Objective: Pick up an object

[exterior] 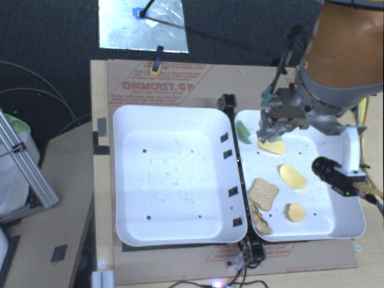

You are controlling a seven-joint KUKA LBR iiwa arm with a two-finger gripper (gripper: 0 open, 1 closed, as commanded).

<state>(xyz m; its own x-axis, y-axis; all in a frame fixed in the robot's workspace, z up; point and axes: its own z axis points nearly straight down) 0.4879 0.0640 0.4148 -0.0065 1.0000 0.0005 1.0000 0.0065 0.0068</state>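
Currently, step in hand: approach and descent onto a target in the right bin (354, 221).
Gripper (271, 138): positioned low over the upper left part of the right bin, directly above a flat yellow piece (273, 147).
Fingers: state cannot be told; the wrist hardware blocks the tips.
Yellow piece: lies flat on the bin floor, partly covered by the gripper, not lifted.
Other candidates: yellow oval slice (292, 176) mid-bin; tan bread-shaped piece (263, 194) near the divider; small yellow chunk (294, 212) toward the front; green item (243, 131) against the left wall.
Left bin (174, 173): carries no objects.
Worktop (162, 83): cardboard sheet under both bins.
Next move, judged: seat the fingers astride the thin piece, close, then raise vertically; the low, flat profile makes slippage likely.
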